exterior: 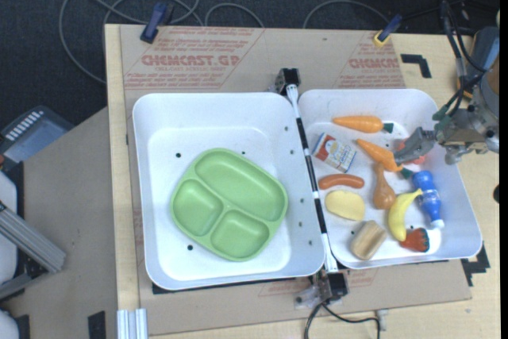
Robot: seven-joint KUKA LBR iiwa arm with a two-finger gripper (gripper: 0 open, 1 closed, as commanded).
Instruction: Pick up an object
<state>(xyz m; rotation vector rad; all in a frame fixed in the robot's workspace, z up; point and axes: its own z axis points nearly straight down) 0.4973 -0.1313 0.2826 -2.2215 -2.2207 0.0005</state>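
The right bin [448, 238] holds several toy foods: a carrot [359, 123] at the back, a second carrot [376, 152], a small carton [334, 152], a sausage [341, 181], a yellow potato-like piece [346, 206], a brown pear shape [383, 191], a banana [401, 213], a blue bottle [429, 195], a tan block [367, 239] and a red piece [415, 241]. My gripper [413, 147] reaches in from the right, low over the bin's right half. It sits just right of the second carrot's tip and above the blue bottle. Nothing is visibly held.
The left bin [151, 171] contains a green divided plate [230, 204]. A black hinge strip [305, 163] runs between the bins. Cables lie on the dark floor behind the bench, and clamps [155, 20] hold the cardboard-covered top.
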